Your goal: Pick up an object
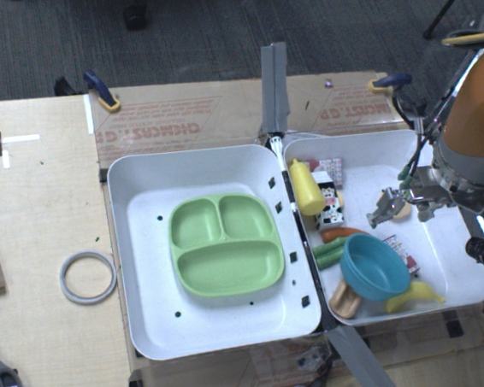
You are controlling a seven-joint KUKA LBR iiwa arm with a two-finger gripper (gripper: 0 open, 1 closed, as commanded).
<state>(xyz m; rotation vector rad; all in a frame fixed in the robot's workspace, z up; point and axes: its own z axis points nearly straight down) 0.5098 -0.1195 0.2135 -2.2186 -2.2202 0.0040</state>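
Gripper (387,207) hung over the right bin (459,294), fingers slightly parted, nothing visible between them; objects lay along that bin's left side: yellow bottle (305,188), blue bowl (373,266), banana (414,296), carrot (341,233); left bin (138,268) held a green divided plate (226,244).

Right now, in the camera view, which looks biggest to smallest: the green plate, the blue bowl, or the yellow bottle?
1. Green plate
2. Blue bowl
3. Yellow bottle
The bowl and bottle look closer in size, but the bowl covers more.
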